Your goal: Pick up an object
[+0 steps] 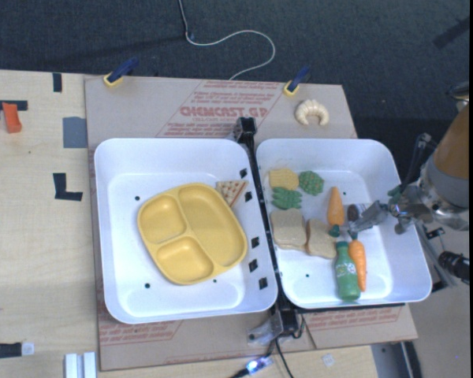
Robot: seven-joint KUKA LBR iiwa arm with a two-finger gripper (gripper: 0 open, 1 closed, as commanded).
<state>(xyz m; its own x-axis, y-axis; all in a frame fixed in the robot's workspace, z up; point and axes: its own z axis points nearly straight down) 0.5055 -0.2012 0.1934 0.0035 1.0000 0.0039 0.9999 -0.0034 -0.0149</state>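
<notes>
**Toy Food Waits as Arm Reaches Into Right Bin**

Green bottle [348, 272], lying at the near edge of the right bin [378, 157], sits side by side with a small carrot [359, 263], the two touching or nearly so. Neither is held. Just beyond them lie two bread slices [289, 230], a second carrot [335, 207], a yellow piece of toy food [282, 179] and two green leafy pieces [310, 183], all resting on the bin floor.

No object has left the bin, so the pick appears not yet made. Reaching in from the right, the gripper [361, 216] hovers low over the middle of the right bin, between the far carrot and the near carrot. Its dark fingers [368, 214] look slightly parted, with nothing visible between them. Which object it is aimed at cannot be told; either carrot and a small dark item beside its tip are all near.

What seems left is the whole grasp: closing on something and lifting it clear.

Across the divider, the left bin [110, 164] holds a yellow divided plate [191, 231] and a waffle-patterned piece [231, 189] at its far corner. A croissant [311, 113] lies on the cardboard behind the bins.
</notes>
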